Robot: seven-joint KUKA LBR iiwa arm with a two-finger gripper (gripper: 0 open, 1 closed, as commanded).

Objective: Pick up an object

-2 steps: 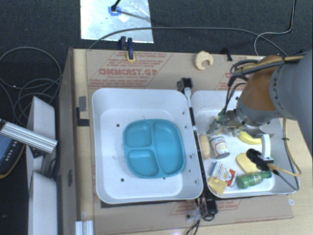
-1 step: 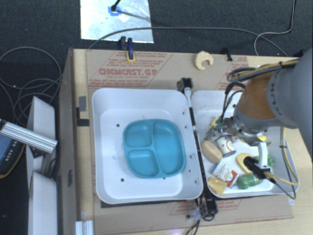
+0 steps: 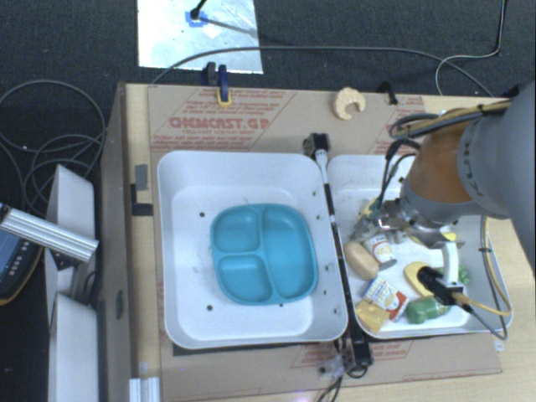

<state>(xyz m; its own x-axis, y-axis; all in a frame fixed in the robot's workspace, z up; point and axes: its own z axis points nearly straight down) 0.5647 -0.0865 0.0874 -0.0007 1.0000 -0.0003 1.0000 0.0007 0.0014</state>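
Glossy blue plastic tray (image 3: 264,254)

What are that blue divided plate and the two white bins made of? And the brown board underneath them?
The blue divided plate looks like moulded plastic: even colour, soft sheen, rounded compartment walls. The left white bin and the right white bin also seem to be plastic, smooth, thin-walled, slightly glossy. The brown board looks like cardboard, matte tan with red printed lettering, though that is a guess from its look.

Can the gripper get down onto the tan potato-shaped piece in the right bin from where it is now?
Probably yes. The gripper hangs low in the right bin, just above the tan potato-shaped piece, which lies uncovered near the bin's left wall. A small printed packet sits close beside it and might get nudged.
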